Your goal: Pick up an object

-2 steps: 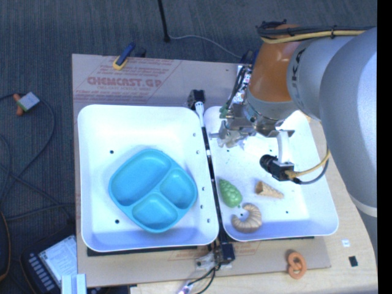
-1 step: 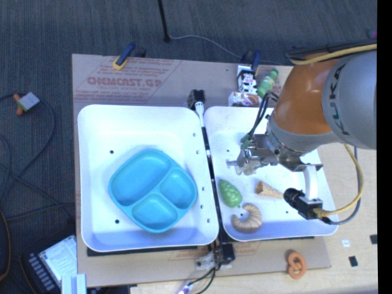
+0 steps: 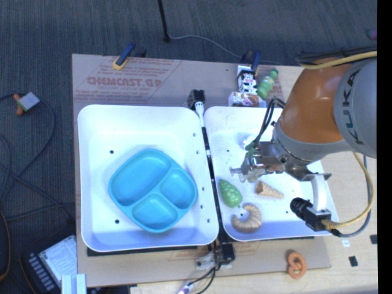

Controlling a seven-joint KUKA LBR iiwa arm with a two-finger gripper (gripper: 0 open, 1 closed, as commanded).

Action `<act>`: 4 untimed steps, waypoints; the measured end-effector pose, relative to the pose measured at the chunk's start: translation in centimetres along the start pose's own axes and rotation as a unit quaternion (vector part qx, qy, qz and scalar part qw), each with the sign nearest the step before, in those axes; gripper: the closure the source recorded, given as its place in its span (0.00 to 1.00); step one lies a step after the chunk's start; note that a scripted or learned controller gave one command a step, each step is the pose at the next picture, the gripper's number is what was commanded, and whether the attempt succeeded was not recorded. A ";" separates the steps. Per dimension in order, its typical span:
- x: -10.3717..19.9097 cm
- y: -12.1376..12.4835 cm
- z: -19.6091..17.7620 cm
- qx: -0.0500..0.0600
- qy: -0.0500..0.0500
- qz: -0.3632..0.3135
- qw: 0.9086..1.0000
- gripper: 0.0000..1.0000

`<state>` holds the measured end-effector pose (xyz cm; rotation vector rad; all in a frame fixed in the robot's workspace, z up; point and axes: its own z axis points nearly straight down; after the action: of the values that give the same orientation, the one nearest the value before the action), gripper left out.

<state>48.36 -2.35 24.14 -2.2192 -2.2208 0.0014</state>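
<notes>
Brown bench [image 3: 122,84] w/ 2 white bins [image 3: 98,127], dark grey carpet [image 3: 49,17] around; hand [image 3: 248,170] state unclear.

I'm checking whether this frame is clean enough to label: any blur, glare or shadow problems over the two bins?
Camera view: even lighting, mildly soft throughout; the blue tray and green toy read clearly; the gripper is blurry, its fingers hard to make out; the arm shades part of the right bin; the left bin looks bright white without harsh glare.

Big grey arm [image 3: 361,112], "KUKA" lettering, broad orange band [image 3: 312,109], black cables, metal claw [image 3: 250,167] at its tip.
</notes>
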 end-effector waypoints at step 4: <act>-4.1 0.0 3.5 0.000 -0.002 0.001 1.000 1.00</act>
<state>48.31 -6.48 20.66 -2.2242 -2.2193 0.0047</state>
